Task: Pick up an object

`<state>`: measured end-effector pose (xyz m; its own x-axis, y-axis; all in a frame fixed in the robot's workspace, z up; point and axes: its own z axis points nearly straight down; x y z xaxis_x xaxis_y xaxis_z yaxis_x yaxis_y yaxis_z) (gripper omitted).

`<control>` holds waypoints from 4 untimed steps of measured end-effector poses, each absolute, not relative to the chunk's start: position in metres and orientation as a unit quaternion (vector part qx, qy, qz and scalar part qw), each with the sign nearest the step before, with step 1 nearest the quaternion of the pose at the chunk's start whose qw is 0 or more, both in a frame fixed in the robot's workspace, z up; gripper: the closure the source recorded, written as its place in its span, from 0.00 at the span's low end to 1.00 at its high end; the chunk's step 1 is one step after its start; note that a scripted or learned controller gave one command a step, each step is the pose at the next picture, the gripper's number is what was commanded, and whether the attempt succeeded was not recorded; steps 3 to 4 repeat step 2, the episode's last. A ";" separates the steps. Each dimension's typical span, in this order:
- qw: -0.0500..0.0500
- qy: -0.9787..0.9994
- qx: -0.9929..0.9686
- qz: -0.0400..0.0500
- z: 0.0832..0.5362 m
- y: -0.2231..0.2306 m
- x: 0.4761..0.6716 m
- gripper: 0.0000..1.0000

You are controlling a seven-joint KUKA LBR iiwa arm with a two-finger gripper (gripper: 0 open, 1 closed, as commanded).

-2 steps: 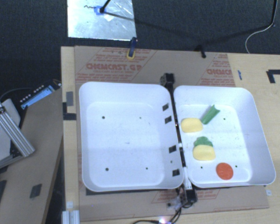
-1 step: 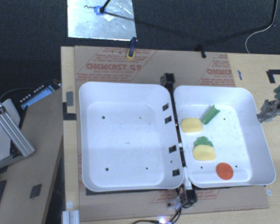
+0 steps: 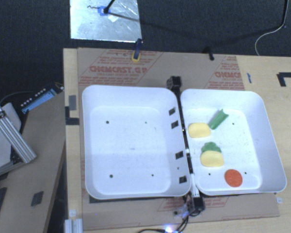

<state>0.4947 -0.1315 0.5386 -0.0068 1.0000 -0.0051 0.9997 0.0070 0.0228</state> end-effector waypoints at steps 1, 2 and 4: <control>0.003 0.705 0.709 0.000 0.536 -0.207 0.486 1.00; 0.003 0.709 0.705 0.001 0.535 -0.206 0.543 1.00; 0.003 0.709 0.705 0.001 0.535 -0.206 0.543 1.00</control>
